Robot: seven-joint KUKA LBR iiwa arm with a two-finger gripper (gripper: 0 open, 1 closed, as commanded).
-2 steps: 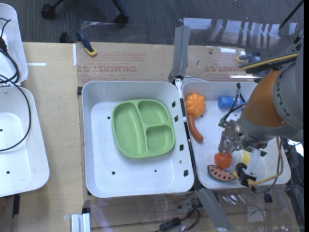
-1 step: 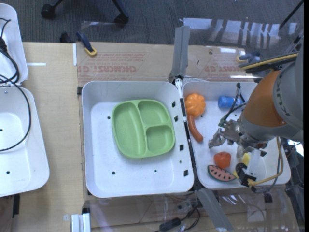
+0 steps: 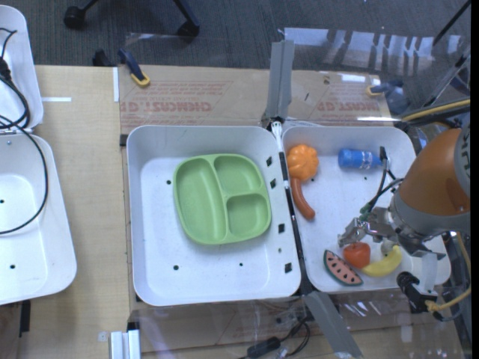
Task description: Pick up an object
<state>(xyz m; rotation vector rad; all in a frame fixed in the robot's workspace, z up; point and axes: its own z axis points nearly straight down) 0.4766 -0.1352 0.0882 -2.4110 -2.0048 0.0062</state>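
In the camera view, the hand (image 3: 358,236) sits low in the right bin (image 3: 333,202), over the tomato (image 3: 357,254) near the front edge; its grip cannot be told. Watermelon slice (image 3: 342,268) and banana (image 3: 383,263) flank the tomato.

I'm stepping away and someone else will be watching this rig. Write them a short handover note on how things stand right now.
Claw: low in the right bin, right over the tomato; whether it is open or shut can't be read from this view.
Right bin: pumpkin and carrot by the left wall, blue can at the back, watermelon slice and banana at the front beside the tomato.
Left bin: green divided plate.
Done: arm is down over the tomato.
Left: nothing is visibly gripped or lifted yet; the pick is still to be made.
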